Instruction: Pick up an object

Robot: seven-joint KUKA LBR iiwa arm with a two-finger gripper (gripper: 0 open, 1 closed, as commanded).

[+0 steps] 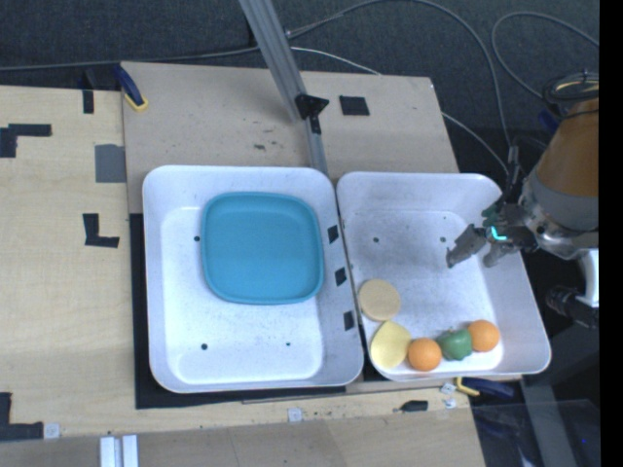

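Two bins side by side on bench (243, 115). Left bin (165, 290): plate (261, 246), centre. Right bin (419, 202): five small items (426, 343) clustered along front edge; hand (479, 246) near right edge.

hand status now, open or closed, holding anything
hand: above the right bin near its right wall, nothing visible in it; open or closed cannot be told.

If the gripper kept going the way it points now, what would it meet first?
Probably the bare floor of the right bin. The gripper points left and downward, with the food pieces nearer the front edge; depth is uncertain.
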